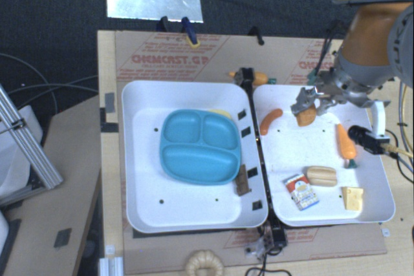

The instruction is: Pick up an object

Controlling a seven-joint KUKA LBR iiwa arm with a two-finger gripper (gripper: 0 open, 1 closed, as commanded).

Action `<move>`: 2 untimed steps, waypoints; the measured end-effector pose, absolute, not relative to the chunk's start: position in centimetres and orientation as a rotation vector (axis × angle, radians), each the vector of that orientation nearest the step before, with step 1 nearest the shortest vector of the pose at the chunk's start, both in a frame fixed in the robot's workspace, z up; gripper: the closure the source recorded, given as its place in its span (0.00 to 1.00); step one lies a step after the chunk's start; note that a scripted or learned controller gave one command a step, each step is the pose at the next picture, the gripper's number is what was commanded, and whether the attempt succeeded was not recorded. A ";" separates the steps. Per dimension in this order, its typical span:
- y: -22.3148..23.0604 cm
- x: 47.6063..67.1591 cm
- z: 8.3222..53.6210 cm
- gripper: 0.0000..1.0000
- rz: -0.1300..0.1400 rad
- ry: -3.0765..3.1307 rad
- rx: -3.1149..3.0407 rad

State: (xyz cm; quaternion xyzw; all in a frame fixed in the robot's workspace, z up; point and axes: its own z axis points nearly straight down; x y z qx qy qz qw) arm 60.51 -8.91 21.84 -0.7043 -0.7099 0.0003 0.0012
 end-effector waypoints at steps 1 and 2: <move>-7.3 58.2 23.3 1.00 -0.002 -2.229 -2.213; -7.5 58.7 21.4 1.00 0.001 -2.224 -2.219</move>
